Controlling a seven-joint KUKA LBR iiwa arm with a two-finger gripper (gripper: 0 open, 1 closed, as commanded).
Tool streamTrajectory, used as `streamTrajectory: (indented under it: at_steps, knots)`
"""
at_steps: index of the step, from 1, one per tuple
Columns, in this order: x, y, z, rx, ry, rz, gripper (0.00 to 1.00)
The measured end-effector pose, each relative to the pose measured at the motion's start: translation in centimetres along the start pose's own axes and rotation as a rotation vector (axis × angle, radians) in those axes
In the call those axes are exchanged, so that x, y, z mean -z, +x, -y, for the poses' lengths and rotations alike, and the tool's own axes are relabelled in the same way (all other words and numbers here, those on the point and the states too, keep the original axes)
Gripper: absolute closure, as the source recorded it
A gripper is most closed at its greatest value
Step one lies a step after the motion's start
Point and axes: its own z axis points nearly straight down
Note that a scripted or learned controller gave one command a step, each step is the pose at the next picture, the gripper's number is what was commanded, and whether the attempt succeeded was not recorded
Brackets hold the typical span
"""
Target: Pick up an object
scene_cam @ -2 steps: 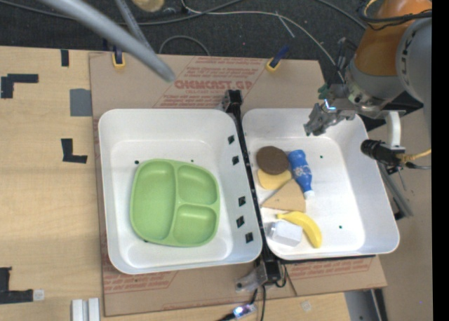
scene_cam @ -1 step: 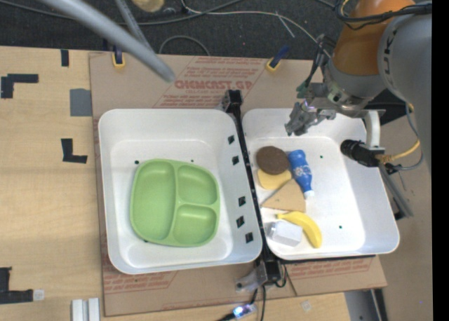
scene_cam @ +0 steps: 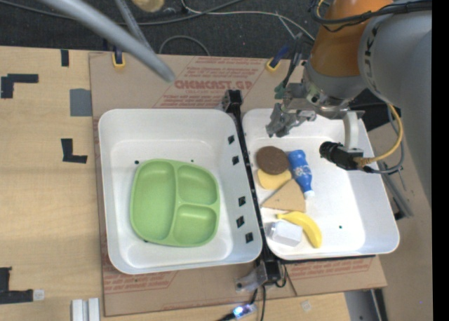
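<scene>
Grey arm reaches over the right bin; its gripper hangs above the bin's far left corner. Whether anything sits between its tips, I cannot tell. Just below lie a brown disc, blue bottle and banana.

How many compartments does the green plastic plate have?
3 in the green divided plastic plate in the left white bin: one large on the left, two smaller on the right, upper and lower.
</scene>
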Motion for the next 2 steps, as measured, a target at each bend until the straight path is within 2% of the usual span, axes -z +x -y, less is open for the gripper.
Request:
streamTrajectory:
  at_steps: [2]
  knots:
    - [0.2, 12.1, 1.8, 0.002, 0.000, 0.000, 1.00]
